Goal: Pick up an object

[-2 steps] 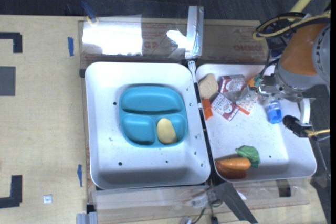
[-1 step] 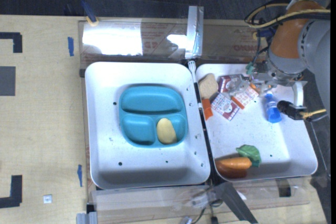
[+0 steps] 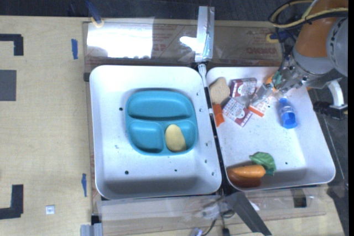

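Note:
The right bin [image 3: 279,146] holds a tan bread-like piece [image 3: 219,90], red-and-white packets [image 3: 241,99], a small blue bottle [image 3: 287,114], and an orange carrot [image 3: 247,172] with a green top at the front wall. My gripper [image 3: 269,88] reaches in from the upper right and hangs low at the right edge of the packets, just left of the blue bottle. Whether it touches a packet is unclear. Nothing is visibly lifted.
The left bin [image 3: 110,135] carries a blue divided tray [image 3: 157,113] with a yellow lemon-like object [image 3: 175,137] in its lower right compartment. A small orange piece [image 3: 218,115] lies against the divider between the bins. Cables [image 3: 290,11] loop behind the arm.

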`<action>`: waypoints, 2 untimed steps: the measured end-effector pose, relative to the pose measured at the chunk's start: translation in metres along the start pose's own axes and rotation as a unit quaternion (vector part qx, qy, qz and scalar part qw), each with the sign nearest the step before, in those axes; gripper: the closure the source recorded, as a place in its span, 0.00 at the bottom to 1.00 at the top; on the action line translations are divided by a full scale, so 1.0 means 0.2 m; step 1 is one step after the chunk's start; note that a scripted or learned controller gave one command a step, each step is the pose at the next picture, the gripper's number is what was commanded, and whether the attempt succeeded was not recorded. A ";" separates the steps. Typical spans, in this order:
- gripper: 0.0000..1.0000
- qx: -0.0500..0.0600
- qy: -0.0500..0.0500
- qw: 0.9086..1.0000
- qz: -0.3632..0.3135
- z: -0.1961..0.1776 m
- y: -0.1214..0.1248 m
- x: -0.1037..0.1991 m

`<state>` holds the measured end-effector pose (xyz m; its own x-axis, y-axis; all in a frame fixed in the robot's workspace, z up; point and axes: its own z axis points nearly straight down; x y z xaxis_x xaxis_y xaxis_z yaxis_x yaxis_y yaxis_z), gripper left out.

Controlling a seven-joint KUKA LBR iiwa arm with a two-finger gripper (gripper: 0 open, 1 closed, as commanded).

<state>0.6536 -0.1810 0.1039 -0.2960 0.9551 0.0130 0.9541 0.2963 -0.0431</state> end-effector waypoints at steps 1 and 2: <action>1.00 0.001 -0.005 1.000 0.003 -0.06 -0.02 -0.03; 1.00 -0.019 -0.003 0.991 0.135 -0.03 0.06 0.03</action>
<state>0.6644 -0.1714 0.1104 -0.0302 0.9995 0.0006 0.9995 0.0302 -0.0068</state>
